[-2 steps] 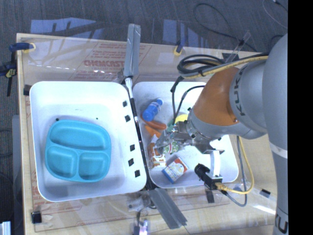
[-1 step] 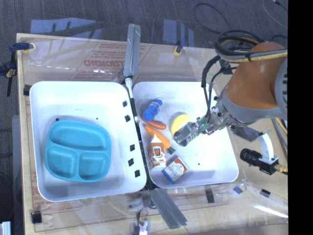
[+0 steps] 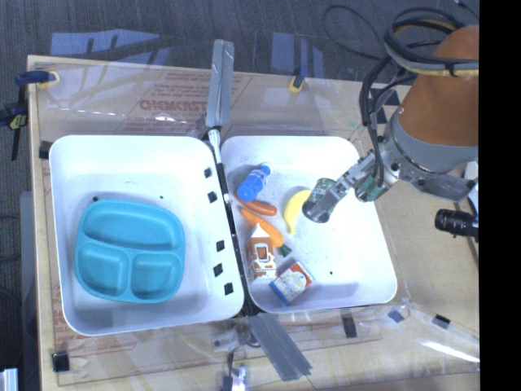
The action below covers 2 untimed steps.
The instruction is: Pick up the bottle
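Observation:
The bottle (image 3: pixel 252 182) is small and blue with a white cap, and it lies on its side in the right bin (image 3: pixel 358 251), near the divider at the upper left. My gripper (image 3: pixel 317 205) hangs over the middle of that bin, right beside a yellow banana (image 3: pixel 293 208). It is well to the right of the bottle and apart from it. The arm reaches in from the right with its orange band (image 3: pixel 452 51) at the top right.
An orange carrot (image 3: pixel 260 209) lies just below the bottle. A small milk carton (image 3: pixel 261 252) and a colourful box (image 3: pixel 291 282) sit lower in the right bin. The left bin (image 3: pixel 122 161) holds a light blue divided tray (image 3: pixel 129 251).

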Available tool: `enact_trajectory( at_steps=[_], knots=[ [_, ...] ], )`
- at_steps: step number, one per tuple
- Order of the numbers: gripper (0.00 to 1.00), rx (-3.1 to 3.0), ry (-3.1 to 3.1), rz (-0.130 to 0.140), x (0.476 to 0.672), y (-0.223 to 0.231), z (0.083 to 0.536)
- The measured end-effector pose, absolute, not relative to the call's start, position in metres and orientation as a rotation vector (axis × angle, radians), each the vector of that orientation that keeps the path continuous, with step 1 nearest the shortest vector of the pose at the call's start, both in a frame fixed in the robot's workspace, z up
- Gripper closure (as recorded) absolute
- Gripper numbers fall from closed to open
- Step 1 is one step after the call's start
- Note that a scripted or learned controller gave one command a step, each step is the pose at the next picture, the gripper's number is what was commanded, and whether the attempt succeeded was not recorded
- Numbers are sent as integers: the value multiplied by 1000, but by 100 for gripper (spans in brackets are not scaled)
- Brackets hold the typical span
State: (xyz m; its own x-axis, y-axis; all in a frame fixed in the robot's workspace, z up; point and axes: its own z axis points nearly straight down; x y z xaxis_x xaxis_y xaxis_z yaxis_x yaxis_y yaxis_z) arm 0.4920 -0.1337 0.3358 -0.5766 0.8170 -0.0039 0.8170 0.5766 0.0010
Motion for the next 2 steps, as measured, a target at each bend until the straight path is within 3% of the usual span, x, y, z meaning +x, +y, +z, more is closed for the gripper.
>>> enact_trajectory(
  at_steps=[1,2],
  knots=[
    [100,807,3032,-2,519,-66,369],
    [100,1768,2599,-4,477,-55,306]
  ],
)
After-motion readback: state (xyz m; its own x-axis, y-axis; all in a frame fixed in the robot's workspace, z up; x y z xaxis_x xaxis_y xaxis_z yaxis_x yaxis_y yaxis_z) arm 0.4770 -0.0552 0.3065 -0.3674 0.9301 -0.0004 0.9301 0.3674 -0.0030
